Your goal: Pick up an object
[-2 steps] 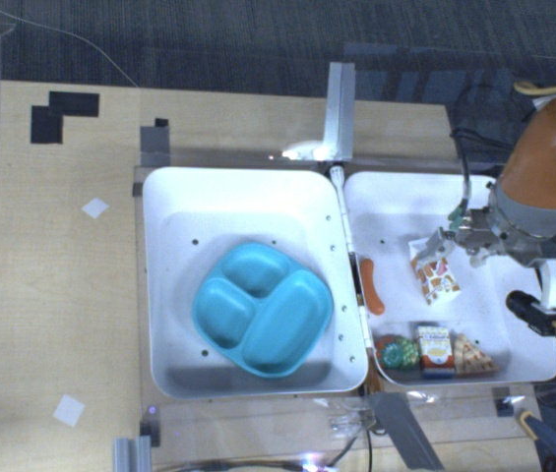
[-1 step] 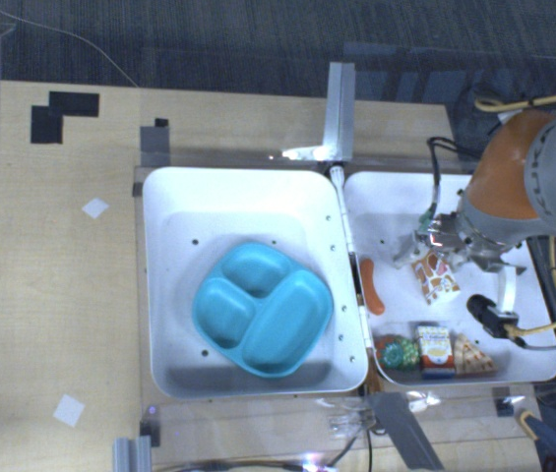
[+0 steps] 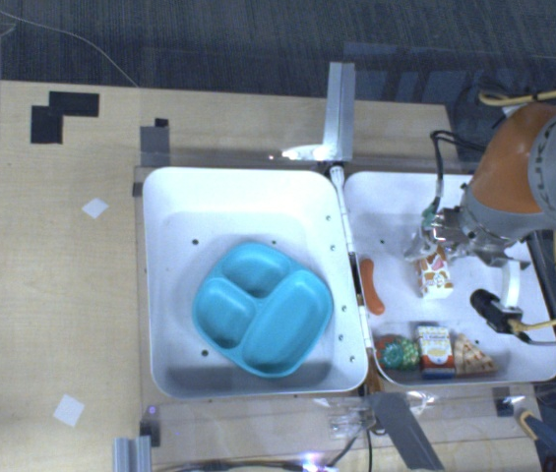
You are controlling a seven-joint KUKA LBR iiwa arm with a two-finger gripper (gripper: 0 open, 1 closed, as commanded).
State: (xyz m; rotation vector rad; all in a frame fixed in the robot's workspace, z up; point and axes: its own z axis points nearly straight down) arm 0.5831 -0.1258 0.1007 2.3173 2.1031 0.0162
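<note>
This looks like a robotics lab, not a home: a light wood bench (image 3: 51,293) w/ black marker patches (image 3: 61,116), two white bins (image 3: 159,264) held by metal brackets (image 3: 340,106), loose cables (image 3: 51,28) over dark carpet at the far side, and a grey-orange industrial arm (image 3: 533,165) at right.

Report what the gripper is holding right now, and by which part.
It cannot be told. The gripper sits directly over a small carton-like toy in the right bin, touching or nearly touching its top, but a hold isn't visible.
</note>
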